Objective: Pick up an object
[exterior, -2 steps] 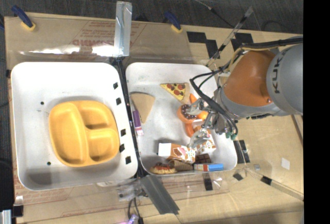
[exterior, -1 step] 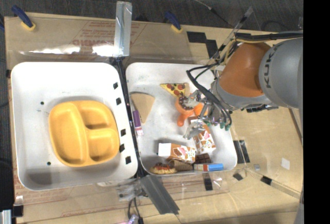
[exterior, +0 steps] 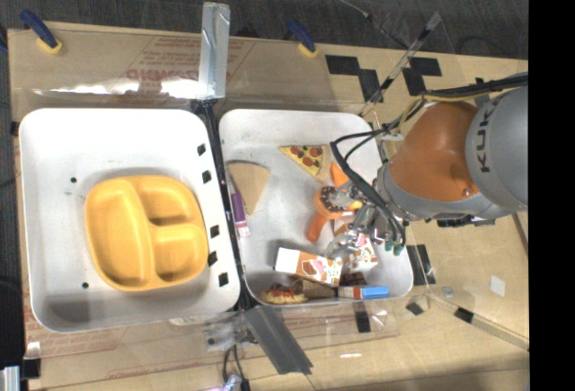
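The right bin [exterior: 269,124] holds several toy foods. A pizza slice [exterior: 305,157] lies near its far side and a tan wedge [exterior: 251,182] by its left wall. An orange carrot-like piece [exterior: 321,220] lies in the middle. A white and brown carton [exterior: 308,265], a hot dog [exterior: 284,293] and a blue-capped stick [exterior: 364,292] lie along the near edge. My gripper [exterior: 349,227] reaches down into the bin's right half, just right of the orange piece and above a pink and white packet [exterior: 362,253]. The wrist and cables hide its tips.
The left bin [exterior: 54,137] holds a yellow divided tray [exterior: 146,231]. A purple strip [exterior: 239,211] lies by the wall between the bins. My arm's orange band [exterior: 434,166] overhangs the right bin's right rim. Clamps and tape line the bench's far edge.
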Available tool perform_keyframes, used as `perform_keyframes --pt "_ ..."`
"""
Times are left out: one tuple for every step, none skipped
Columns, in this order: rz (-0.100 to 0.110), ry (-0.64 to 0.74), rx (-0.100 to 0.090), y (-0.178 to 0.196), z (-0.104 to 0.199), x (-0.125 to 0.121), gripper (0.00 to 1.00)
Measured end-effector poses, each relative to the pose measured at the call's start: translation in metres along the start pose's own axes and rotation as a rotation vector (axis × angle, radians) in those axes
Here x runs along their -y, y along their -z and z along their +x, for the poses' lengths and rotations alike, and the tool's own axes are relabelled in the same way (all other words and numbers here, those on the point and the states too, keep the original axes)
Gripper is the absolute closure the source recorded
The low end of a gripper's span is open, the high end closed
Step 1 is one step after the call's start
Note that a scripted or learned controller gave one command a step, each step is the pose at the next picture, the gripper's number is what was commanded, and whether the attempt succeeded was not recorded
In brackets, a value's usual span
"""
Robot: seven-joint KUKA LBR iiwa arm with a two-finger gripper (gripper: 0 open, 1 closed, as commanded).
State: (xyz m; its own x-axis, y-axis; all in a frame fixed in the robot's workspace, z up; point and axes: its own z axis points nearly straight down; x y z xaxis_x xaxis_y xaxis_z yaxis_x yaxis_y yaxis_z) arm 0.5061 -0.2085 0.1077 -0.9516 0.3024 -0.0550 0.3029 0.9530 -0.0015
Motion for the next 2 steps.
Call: perform_keyframes --pt "-0.002 -0.076 -0.031 -0.009 -0.008 -0.041 0.0" --pt "-0.005 -0.019 -0.047 -0.013 0.007 -0.11 0.0"
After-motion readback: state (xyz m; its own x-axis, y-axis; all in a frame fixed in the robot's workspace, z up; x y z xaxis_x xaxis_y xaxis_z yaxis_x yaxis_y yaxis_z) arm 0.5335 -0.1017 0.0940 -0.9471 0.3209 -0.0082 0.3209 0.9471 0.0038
